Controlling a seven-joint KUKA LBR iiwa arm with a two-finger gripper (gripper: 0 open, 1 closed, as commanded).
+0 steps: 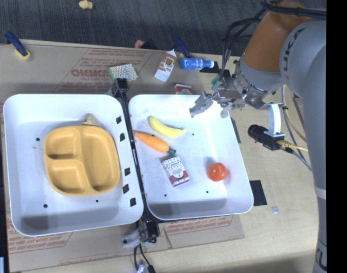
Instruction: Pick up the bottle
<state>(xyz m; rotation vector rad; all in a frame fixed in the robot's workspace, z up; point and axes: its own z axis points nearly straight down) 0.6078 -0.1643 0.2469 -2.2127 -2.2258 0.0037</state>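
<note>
The bottle (196, 64) is small and blue with a white cap end. It lies on its side on the cardboard behind the right bin (239, 175), outside both bins. My gripper (212, 109) hangs over the far right corner of the right bin, below and slightly right of the bottle and apart from it. Its fingers (199, 107) stand open with nothing between them.
In the right bin lie a banana (166, 128), a carrot (152, 142), a red packet (174, 170) and a tomato (217, 172). A yellow divided plate (81, 158) sits in the left bin (20, 209). A small carton (165, 67) and a green packet (123, 71) lie left of the bottle.
</note>
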